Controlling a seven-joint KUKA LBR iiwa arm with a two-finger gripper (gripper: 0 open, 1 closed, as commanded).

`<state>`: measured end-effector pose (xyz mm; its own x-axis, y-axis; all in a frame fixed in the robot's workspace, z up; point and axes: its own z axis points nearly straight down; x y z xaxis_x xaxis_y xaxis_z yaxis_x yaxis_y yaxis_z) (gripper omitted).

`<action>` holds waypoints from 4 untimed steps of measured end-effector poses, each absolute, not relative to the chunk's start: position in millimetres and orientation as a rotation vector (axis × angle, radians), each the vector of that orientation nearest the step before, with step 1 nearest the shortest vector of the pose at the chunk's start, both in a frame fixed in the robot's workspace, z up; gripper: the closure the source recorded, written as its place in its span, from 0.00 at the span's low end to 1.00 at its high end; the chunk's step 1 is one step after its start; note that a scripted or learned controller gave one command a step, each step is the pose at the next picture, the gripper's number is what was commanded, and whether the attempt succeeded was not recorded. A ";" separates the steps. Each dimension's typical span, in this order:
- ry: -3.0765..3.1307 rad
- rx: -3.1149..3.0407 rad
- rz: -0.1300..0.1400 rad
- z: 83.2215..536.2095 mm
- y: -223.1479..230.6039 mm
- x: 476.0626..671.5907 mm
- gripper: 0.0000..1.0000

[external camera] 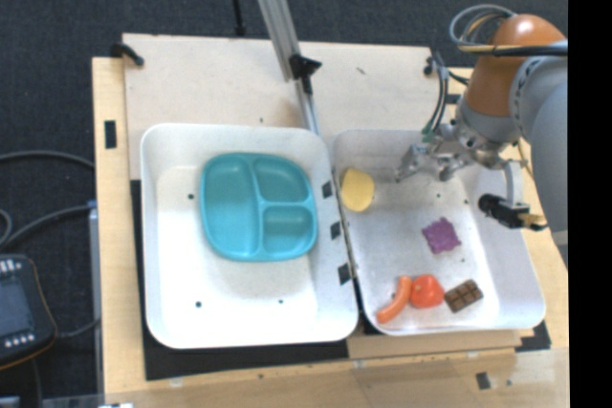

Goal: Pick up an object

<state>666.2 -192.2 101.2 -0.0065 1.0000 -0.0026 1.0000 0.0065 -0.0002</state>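
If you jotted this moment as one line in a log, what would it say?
arm: over right bin, far end | gripper: holds nothing seen | right bin: yellow piece, purple block, orange toy, brown bar | left bin: teal tray

1. Single fixed camera, mounted above the bench (239, 72), looking down at a slant.
2. Far enough back to frame both bins whole: left bin (172, 301) and right bin (507, 301) side by side, plus dark floor past the bench's far and left edges.
3. Bench's far edge sits toward frame top, near edge at the bottom.
4. Arm (521, 76) enters at the right edge, over the right bin's far corner.
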 end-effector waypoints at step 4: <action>2.224 2.210 0.004 257.4 -203.3 670.3 1.00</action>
